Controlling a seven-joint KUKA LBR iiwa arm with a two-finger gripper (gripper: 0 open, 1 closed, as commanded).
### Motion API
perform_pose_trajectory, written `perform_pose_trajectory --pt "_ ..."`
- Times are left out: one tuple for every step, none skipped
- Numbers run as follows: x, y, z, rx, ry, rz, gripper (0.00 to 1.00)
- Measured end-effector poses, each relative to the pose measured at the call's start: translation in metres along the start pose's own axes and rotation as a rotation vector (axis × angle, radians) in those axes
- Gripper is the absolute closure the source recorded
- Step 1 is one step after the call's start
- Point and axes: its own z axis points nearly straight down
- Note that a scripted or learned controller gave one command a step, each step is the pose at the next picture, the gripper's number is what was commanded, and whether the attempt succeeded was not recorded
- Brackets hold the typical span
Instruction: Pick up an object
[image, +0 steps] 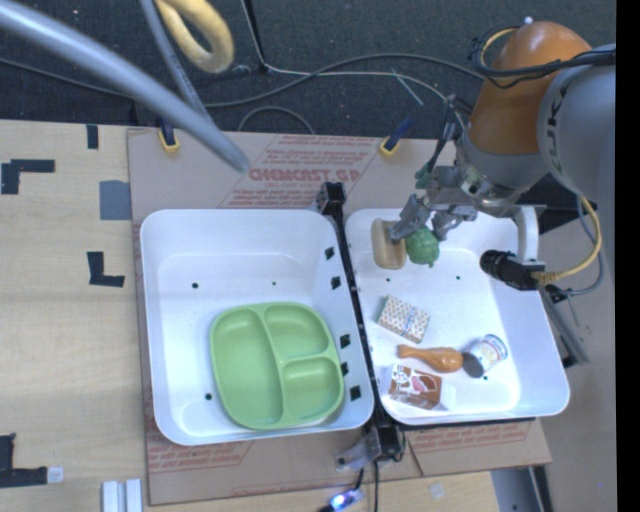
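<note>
Nearest item: brown-and-red packet, lying flat at the 7 o'clock corner of the right bin
Left bin: holds a green divided plate, lying toward 6 o'clock
Gripper: hangs at 11 o'clock in the right bin, right over the green lump; whether it is wide, narrow or gripping cannot be told from this angle
Likely target: the green lump, rounded and knobbly, touching or just under the tool; it sits at 3 o'clock of the tan block, just beside it
Handling of the lump: probably a light toy vegetable, somewhat soft or hollow, with a bumpy skin that should grip well; its round shape may roll out of a pinch that lands off centre
Where to hold: across its widest middle, squeezing from 9 and 3 o'clock, staying off the tan block so the two do not lift together
Other items: checkered packet at centre, orange drumstick shape at 6 o'clock, small tin at 4 o'clock; all well apart from the tool
Risk: a brush against the tan block could nudge the lump aside
</note>
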Motion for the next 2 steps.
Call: perform_pose_trajectory --pt "0.051 -0.023 0.011 0.000 -0.001 0.000 1.00" --pt "0.085 -0.050 0.017 0.001 0.000 -0.001 1.00"
